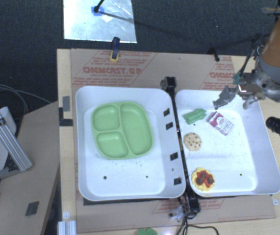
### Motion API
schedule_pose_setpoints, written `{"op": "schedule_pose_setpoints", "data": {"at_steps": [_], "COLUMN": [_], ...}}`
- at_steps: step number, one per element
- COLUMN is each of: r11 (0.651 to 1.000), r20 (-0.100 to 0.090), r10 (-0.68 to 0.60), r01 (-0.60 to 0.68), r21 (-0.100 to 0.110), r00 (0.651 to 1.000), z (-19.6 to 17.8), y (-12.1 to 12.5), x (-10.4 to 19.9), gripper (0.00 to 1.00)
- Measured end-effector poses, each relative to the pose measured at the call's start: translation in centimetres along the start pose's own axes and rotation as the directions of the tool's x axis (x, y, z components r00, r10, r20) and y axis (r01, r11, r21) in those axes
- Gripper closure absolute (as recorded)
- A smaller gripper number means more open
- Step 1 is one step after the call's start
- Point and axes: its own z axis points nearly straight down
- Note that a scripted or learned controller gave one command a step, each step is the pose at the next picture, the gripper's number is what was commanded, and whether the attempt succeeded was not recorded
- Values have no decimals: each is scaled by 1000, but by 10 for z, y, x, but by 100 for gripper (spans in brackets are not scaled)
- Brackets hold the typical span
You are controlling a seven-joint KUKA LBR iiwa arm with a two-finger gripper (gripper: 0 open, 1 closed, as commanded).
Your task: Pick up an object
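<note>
here the grey arm (277, 58) with its orange band reaches in from the right, and the hand (235, 98) hangs over the back of the right bin (265, 165). its fingers (223, 100) are spread apart, released, with nothing between them. one fingertip is just above and to the right of a green toy (194, 115) that lies near the bin's back left corner. beside that toy, to its right, a small maroon and white packet (220, 123) lies tilted, below the hand. a round chocolate-chip cookie (192, 141) sits nearer the front, close to the bin's left wall, and a yellow piece with red topping (204, 178) lies near the front left corner. all four things are apart from one another. the left bin (125, 187) holds a pale green divided tray (122, 130) with three compartments. both bins rest on a brown board on the bench (144, 65), and a shiny sheet (99, 13) lies on the dark floor behind.
</note>
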Motion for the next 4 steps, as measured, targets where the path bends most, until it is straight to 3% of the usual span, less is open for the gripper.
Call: {"op": "schedule_pose_setpoints", "data": {"at_steps": [1,2,3,4], "r11": [1000,1000,1000,1000], "r20": [1,1,1,1], "r10": [6,3,-1,-2], "r01": [-6,-3,1,2], "r21": [5,0,-4,-4], "r00": [1000,1000,1000,1000], "z": [108,166,161,123], "y": [35,76,87,87], "x": [-66,-101,-98,-92], "gripper": [0,0,0,0]}}
